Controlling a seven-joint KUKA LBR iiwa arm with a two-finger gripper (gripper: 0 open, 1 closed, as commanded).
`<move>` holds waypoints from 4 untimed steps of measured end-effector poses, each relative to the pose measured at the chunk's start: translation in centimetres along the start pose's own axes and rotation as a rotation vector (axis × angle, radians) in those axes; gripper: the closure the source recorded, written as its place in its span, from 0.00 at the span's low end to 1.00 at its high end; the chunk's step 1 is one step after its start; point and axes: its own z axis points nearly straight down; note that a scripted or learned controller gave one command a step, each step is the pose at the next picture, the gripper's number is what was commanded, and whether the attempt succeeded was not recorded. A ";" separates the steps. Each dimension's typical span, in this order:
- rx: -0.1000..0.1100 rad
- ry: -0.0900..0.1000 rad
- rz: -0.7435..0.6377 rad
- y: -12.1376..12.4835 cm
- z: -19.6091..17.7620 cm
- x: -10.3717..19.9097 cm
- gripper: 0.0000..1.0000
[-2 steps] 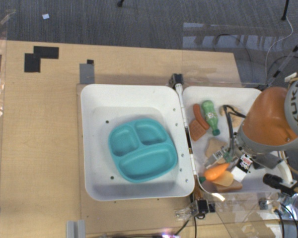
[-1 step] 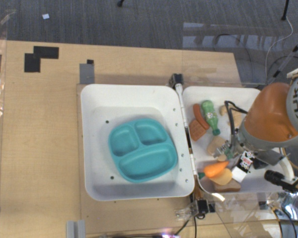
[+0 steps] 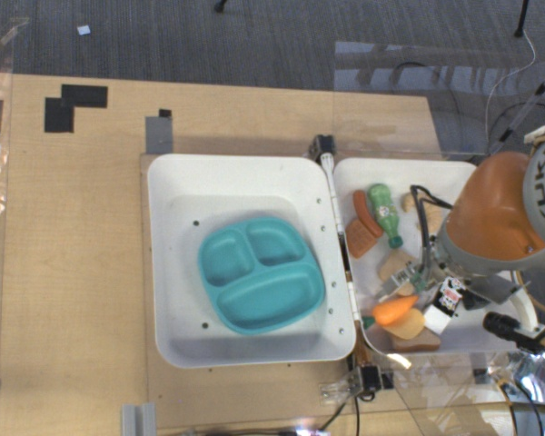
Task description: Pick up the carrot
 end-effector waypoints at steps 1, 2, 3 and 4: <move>0.026 0.026 0.310 -1.9 1.5 -1.5 0.00; 0.016 0.022 0.306 -1.5 0.3 -1.7 1.00; 0.017 0.022 0.307 -1.5 0.3 -1.7 0.00; 0.026 0.017 0.305 -0.6 1.5 0.7 0.00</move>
